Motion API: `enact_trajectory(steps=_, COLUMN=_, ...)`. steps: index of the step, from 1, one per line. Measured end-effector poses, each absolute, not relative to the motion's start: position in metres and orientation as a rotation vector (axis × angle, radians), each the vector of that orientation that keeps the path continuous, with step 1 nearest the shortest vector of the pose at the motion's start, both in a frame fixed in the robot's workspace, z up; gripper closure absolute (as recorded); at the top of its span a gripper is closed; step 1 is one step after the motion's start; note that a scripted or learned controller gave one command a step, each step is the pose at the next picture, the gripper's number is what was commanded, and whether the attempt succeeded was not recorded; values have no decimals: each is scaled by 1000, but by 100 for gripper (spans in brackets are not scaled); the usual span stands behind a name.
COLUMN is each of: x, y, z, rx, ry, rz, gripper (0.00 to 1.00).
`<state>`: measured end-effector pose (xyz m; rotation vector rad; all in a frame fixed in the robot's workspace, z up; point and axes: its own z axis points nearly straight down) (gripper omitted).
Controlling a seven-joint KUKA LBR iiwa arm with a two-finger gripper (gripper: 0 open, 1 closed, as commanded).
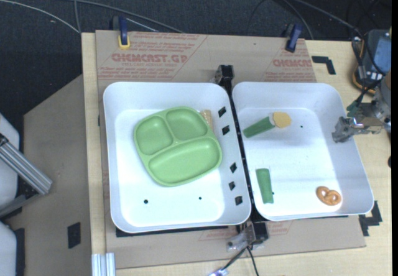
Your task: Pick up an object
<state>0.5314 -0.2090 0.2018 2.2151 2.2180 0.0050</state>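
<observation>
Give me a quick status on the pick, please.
Tool at right bin's right wall, holding nothing seen. Pretzel, green stick, green-and-yellow piece lie loose. Path clear.

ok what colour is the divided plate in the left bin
Light green; the divided plate shows best in the camera view.

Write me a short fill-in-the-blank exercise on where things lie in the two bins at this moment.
1. The green divided plate lies in the ____ bin.
2. The pretzel sits near the front right corner of the ____ bin.
3. The green stick with a yellow tip lies nearer the back of its bin, and the plain green stick lies nearer the ____.
4. The gripper is at the right bin's ____ wall.

Missing words: left; right; front; right
</observation>
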Motion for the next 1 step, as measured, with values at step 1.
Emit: enact_trajectory(steps=1, x=533, y=-158, z=195, rx=2218, ry=2230, rz=3, gripper=100)
